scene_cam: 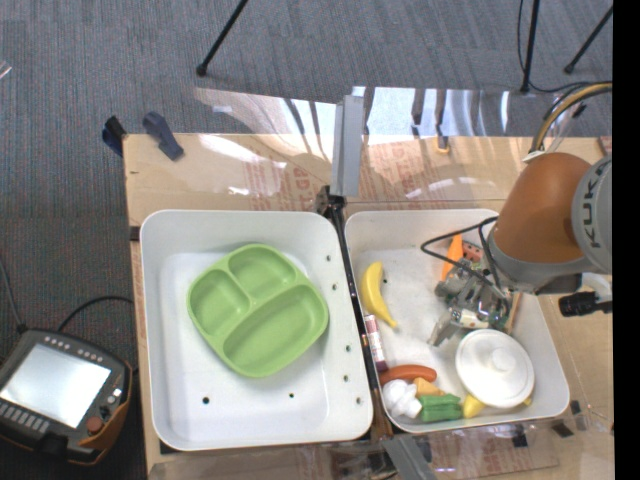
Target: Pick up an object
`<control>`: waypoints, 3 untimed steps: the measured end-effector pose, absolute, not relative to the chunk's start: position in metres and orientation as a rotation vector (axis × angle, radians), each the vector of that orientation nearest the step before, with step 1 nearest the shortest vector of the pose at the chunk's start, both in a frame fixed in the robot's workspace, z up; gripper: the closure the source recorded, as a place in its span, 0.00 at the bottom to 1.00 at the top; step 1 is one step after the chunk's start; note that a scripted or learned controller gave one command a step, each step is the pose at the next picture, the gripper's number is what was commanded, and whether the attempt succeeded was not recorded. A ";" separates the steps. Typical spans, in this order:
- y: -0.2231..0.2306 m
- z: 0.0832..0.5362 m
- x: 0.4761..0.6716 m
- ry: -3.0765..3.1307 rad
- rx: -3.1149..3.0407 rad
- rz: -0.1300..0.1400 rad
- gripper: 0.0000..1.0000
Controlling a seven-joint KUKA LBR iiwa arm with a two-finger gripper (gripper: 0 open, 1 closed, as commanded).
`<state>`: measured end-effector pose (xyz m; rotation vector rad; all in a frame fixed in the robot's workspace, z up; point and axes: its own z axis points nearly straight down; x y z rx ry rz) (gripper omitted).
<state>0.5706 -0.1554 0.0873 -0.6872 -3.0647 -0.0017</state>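
The right bin (420, 230) holds a yellow banana (377, 293), a red sausage (408, 374), a white lidded pot (494, 367), a small white toy (402, 399), a green block (440, 408) and an orange piece (455, 251). A thin stick-like item (375, 342) lies along the bin's left wall. My gripper (450, 325) hangs over the middle of this bin, just left of the white pot and right of the banana. Its fingers (441, 330) are spread apart with nothing between them.
The left bin (165, 248) carries a green divided plate (258, 309). A metal post (346, 148) stands behind the seam between the bins. A handheld controller (60, 388) sits on the floor at lower left. The arm's orange band (540, 208) looms over the right bin's far corner.
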 end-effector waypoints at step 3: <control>-0.096 0.212 0.638 -2.958 -1.102 -0.009 1.00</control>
